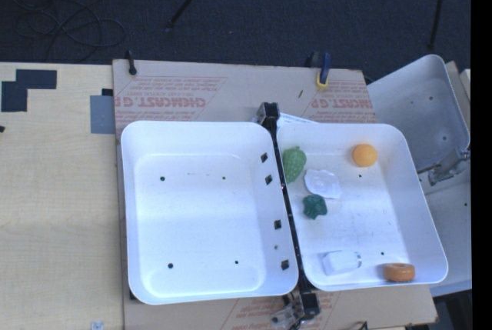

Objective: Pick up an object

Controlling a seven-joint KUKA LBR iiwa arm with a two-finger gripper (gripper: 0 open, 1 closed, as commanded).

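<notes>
The right bin (419, 201) holds several small objects. An orange ball (364, 155) lies near its far right corner. A light green lump (294, 163) rests against the left wall, with a crumpled white piece (322, 183) beside it and a dark green lump (314, 206) just below. A white block (340, 261) and a flat orange piece (399, 271) lie along the near edge.
The left bin (134, 228) sits beside the right one, joined by a black divider with clips (280, 198). Both rest on a cardboard sheet (192, 94). A grey metal plate (427, 109) stands at the right. A yellow-blue clamp (323, 71) holds the cardboard's far edge.
</notes>
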